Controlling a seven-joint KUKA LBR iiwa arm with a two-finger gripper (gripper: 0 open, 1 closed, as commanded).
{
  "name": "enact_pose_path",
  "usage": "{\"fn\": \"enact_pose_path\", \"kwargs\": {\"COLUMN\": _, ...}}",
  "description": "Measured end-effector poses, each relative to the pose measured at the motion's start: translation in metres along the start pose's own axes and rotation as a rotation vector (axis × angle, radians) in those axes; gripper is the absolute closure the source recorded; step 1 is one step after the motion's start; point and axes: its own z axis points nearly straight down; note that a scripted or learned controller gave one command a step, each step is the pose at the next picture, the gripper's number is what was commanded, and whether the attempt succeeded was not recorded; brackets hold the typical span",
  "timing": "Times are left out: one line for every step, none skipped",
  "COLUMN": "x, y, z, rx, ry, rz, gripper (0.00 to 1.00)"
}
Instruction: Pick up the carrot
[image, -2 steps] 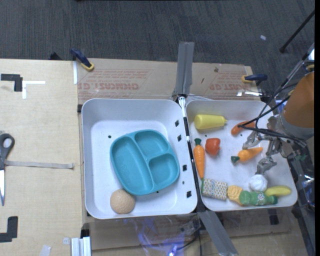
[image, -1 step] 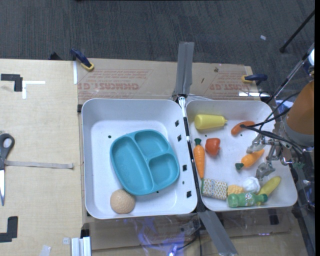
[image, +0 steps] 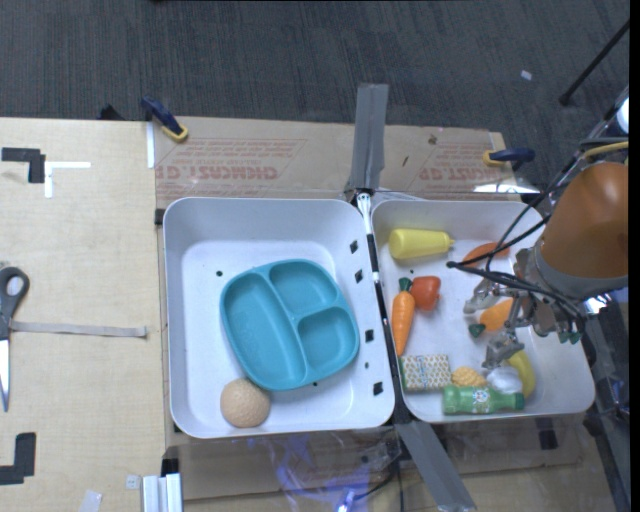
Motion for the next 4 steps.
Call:
{"fn": "enact_pose_path", "kwargs": {"x": -0.003, "y": 0.0, "z": -0.011, "rx": 0.003, "ry": -0.006, "rz": -0.003, "gripper": 1.0}}
{"fn": "enact_pose_path", "kwargs": {"x": -0.003, "y": 0.0, "z": -0.011, "rx": 0.003, "ry": -0.006, "rz": -0.003, "gripper": 0.0}}
{"fn": "enact_pose_path", "kwargs": {"x": -0.006, "y": 0.0, "z": -0.021, "rx": 0.006, "ry": -0.013, "rz": -0.006, "gripper": 1.0}}
{"fn": "enact_pose_path", "kwargs": {"x": -0.048, "y": 0.077, "z": 0.001, "rx": 0.0, "ry": 0.001, "rz": 0.228, "gripper": 1.0}}
